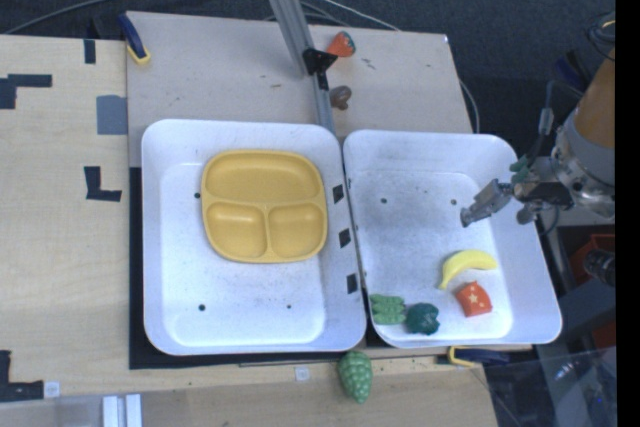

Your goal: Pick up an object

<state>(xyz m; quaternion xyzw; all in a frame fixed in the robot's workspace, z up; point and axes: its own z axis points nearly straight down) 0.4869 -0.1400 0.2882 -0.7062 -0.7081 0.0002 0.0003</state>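
Taking the right bin (400, 165) as the landmark, four toys are being counted in its nearest corner: one red block (474, 299), one yellow banana (468, 263), and two green pieces (387, 308) and (423, 318) lying against its near rim. One more green lumpy toy (354, 374) is being seen outside that rim, on the bench. The banana is being judged the likeliest thing to pick; its long axis is being read as running roughly across the bin, its ends curving toward the near rim. The gripper (480, 205) is being held over the bin's right half, just beyond the banana, so the banana is lying a short way nearward of the fingertips, with the red block touching or nearly touching it on the near side. Whether the fingers are spread or pressed together cannot be told; nothing is being seen between them. Farther left of the right bin, one yellow divided plate (265, 205) is being carried by the left bin (160, 245).
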